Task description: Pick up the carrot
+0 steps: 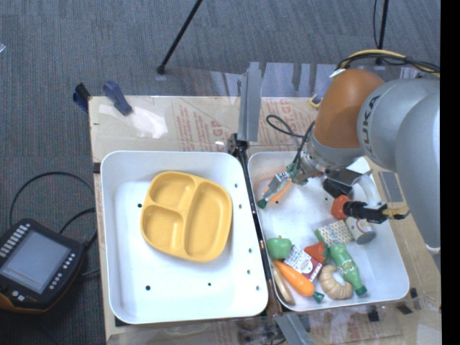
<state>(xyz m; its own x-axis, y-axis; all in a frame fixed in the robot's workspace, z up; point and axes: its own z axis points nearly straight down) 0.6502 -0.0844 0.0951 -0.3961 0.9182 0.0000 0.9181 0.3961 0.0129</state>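
- While the yellow plate (pixel 187 214) sits in the left bin (pixel 122 192), has the task got anywhere?
- Not yet, by the look of it. The hand (pixel 275 190) hangs low over the back of the right bin (pixel 392 264), and whether it is apart or together cannot be told.
- And the carrot (pixel 296 279)?
- It lies at the bin's front, well apart from the hand, among other toy food just beside a green pepper (pixel 279 247). The arm (pixel 388 121) bends in from the right, wrist tipped down and leftward.

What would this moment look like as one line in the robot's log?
gripper: upper right bin | carrot: lying at bin front, apart | yellow plate: left bin
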